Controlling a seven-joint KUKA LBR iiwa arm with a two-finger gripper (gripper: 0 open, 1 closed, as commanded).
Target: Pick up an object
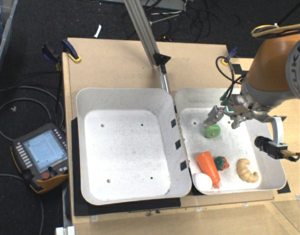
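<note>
carrot (208,167) | long axis upper-left to lower-right; leafy end upper-right

A tan wooden bench (140,62) stands on a dark floor (32,28) strewn with black cables (17,106). A metal rail (142,28) slants over the bench's far edge. A teach pendant (39,155) lies on the floor off the bench's left side. A clear plastic tub (2,18) sits at the far left corner.
</note>
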